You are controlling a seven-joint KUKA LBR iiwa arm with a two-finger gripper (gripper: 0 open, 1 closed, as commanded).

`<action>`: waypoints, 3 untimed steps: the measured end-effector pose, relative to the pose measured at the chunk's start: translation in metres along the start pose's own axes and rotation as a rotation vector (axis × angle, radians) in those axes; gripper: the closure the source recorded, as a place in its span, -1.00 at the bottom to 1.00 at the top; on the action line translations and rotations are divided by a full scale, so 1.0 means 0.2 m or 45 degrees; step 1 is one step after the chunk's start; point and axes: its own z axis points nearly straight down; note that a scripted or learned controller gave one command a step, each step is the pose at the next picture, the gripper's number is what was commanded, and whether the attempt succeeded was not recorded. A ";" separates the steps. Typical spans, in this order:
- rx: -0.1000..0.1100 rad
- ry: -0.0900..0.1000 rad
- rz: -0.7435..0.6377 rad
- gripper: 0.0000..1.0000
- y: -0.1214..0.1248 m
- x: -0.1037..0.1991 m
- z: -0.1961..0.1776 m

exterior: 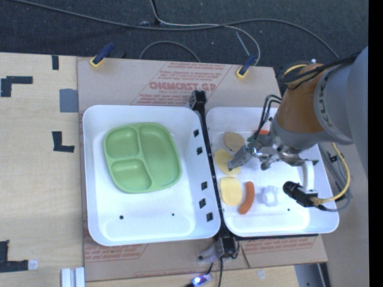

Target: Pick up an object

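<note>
My gripper (238, 160) reaches down into the right bin (281, 223) near its left side. Its dark fingers hover over a pale yellow round piece (222, 158). A tan round piece (233, 140) lies just behind it. In front lie a yellow piece (230, 190), an orange-red sausage-shaped piece (248, 197) and a small white object (268, 196). Nothing shows between the fingers, and the slant hides how far apart they stand.
The left bin (96, 178) holds a green divided plate (142, 157). A black divider (206, 166) runs between the bins. The grey arm and orange band (299, 109) cover the right bin's back right part. Cables (332, 190) loop at the right edge.
</note>
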 end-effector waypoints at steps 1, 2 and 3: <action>-0.007 -0.002 0.000 -1.00 0.00 0.00 0.21; -0.009 -0.003 -0.001 1.00 0.00 0.00 0.14; -0.013 -0.001 0.000 1.00 0.03 -0.02 -0.16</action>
